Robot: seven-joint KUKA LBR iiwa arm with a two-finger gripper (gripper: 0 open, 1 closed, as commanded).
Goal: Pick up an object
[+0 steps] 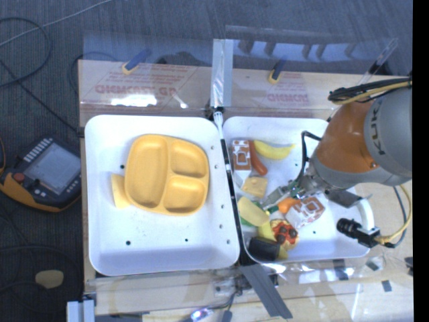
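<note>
The gripper [295, 194] is lowered into the right bin [348, 250], over the toy clutter [268, 206]; the finger state cannot be told. The reaching step is judged in hand; closure on one item toward 9 o'clock is required.

Both bins [100, 247] looked like smooth white plastic with a slight sheen. The yellow tray [165, 173] in the left bin was smooth, matt plastic. The arm's [375, 139] grey and orange shell was glossy. The bench [134, 86] top behind the bins resembled printed cardboard under shiny clear film.
</note>
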